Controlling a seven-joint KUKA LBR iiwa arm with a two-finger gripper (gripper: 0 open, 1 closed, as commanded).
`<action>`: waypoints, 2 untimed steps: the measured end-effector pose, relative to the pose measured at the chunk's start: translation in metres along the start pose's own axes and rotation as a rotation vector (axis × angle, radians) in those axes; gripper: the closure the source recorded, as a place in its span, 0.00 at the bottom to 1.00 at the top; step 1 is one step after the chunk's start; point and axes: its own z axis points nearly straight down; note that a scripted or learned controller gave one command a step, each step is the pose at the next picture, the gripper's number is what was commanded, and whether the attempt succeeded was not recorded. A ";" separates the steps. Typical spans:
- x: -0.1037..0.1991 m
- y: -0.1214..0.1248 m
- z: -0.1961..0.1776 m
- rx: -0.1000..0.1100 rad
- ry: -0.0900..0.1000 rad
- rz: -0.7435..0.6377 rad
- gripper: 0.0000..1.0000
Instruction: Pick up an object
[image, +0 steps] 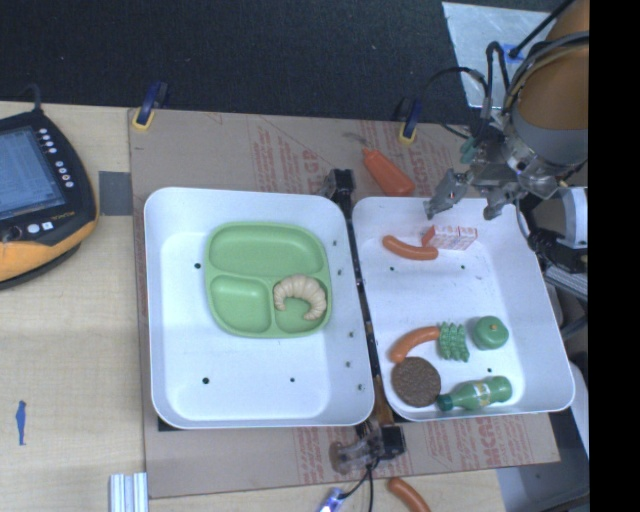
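Carton (453, 236), small and red-and-white, sits right below the pincer (468, 207), jaws spread wide and empty above it; best bet: drop straight, straddle it, avoid the sausage (410, 248) just beside.

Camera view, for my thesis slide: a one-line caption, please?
Open gripper poised above a small red-and-white box and sausage in the right bin; croissant on a green plate.

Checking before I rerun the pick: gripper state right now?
Gripper: open, fingers spread, holding nothing; it hovers above the small red-and-white box in the right bin.
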 end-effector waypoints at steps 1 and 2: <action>-0.010 0.026 0.099 0.002 -0.001 -0.001 0.00; 0.004 0.027 0.167 0.003 -0.001 -0.001 0.00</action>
